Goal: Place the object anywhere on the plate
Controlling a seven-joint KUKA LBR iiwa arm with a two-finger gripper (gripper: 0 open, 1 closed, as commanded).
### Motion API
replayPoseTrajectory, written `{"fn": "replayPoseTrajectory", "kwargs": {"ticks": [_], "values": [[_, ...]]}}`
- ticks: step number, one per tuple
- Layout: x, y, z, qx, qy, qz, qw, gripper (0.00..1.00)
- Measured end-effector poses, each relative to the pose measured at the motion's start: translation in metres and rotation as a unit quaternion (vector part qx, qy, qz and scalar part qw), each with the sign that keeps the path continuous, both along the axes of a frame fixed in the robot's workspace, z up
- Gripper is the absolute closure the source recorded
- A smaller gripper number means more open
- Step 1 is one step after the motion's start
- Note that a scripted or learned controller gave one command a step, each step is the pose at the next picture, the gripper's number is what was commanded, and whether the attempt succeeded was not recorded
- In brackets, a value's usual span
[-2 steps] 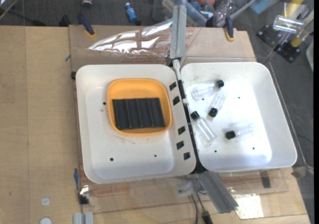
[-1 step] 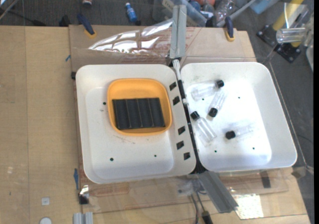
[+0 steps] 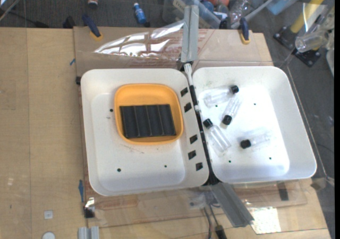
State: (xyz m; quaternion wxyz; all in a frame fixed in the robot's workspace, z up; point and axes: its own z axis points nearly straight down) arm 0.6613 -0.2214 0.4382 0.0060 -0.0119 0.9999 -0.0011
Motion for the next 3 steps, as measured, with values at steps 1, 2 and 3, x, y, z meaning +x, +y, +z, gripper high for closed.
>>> {"fn": "replayPoseTrajectory", "kwargs": {"ticks": [1,2,3], "values": [[0.0069,0.0000,0.0001,-0.0015,0.000,0.149,0.9888,1.00],[0.0067,-0.0004,0.0001,-0.0035,0.000,0.339,0.9409,1.00],[0.0067,-0.0003,-0.0002,-0.0048,0.000,0.496,0.8682,1.00]]}}
